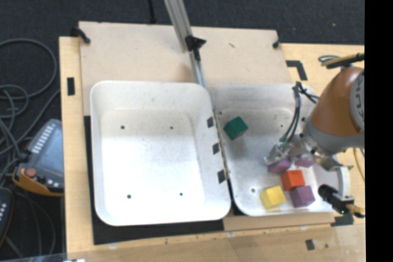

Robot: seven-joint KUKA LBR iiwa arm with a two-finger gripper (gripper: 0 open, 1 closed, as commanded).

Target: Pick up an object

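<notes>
The gripper [287,155] sits low in the right bin [258,101], at the lower right of the frame, with the grey arm [336,113] and its orange band reaching in from the right edge. Whether the fingers are wide, narrow or closed on anything cannot be told, since the wrist and cabling cover them.

Four blocks crowd the bin's lower right corner. A pale purple block [280,164] lies right at the gripper's tip, touching or nearly touching it. Just below and right of that is an orange block [293,179]. A darker purple block [302,196] lies below the orange one, close against it, and a yellow block [273,197] lies to its left, near the bin's lower rim. These four are packed near one another, so little room shows between them and the bin's lower and right walls.

A green block [235,127] stands well apart, toward the upper left of the right bin, near the wall shared with the left bin [153,153]. The floor around it is bare on every side except toward that wall.

An aluminium pole [175,3] slants from the top centre of the frame down to the meeting of the two bins at their upper edge. On the floor at the left of the frame lie grey cables [15,89] and a handheld pendant [43,153], off the bench [178,52].
</notes>
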